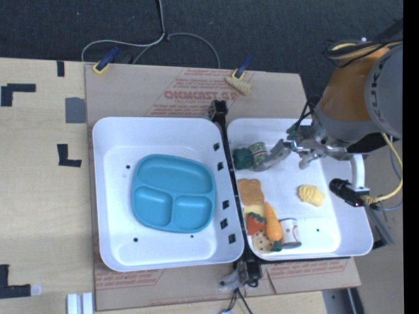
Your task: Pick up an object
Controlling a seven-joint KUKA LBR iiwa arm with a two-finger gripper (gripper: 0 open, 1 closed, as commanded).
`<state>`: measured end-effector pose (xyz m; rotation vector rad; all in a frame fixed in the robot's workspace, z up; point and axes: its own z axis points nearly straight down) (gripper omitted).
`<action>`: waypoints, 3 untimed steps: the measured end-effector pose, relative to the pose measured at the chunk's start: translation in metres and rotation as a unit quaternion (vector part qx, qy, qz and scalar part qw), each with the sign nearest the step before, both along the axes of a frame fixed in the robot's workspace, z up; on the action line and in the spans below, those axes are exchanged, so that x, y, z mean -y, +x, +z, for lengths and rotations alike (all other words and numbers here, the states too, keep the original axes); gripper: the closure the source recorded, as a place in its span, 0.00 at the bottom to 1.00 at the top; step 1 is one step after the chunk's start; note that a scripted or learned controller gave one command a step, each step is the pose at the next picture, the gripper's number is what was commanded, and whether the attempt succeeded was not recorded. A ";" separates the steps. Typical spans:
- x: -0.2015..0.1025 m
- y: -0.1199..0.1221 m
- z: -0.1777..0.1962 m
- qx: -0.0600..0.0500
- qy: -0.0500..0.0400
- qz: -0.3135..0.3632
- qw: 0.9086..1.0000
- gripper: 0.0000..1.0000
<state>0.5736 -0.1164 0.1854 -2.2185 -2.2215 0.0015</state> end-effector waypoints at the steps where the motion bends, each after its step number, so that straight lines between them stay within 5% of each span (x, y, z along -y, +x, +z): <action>1: -0.016 0.034 -0.099 -0.001 0.000 0.001 1.000 0.00; 2: -0.017 0.088 -0.096 -0.013 0.003 0.003 1.000 0.00; 3: -0.016 0.083 -0.088 -0.019 0.003 0.002 1.000 1.00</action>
